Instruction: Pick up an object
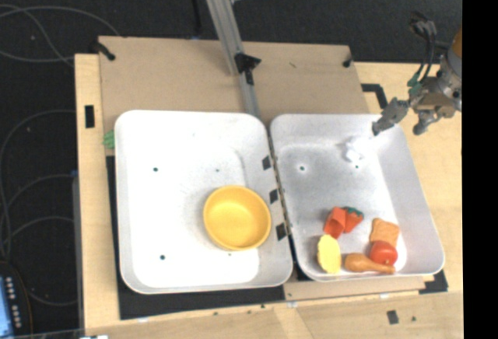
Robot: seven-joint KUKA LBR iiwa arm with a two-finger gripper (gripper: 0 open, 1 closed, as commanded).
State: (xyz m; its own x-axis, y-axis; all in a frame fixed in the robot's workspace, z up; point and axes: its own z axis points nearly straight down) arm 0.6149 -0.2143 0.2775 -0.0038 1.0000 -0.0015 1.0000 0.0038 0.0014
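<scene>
The gripper (405, 118) hangs over the right bin's (311, 147) far right corner, jaws wide with nothing between them.

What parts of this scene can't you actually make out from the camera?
- Tool: sits at the camera view's right edge, the arm behind it cut off.
- Toy food in the right bin: small pieces bunched together, too small to name individually.
- Small whitish object: blends into the bin floor; unidentifiable.
</scene>
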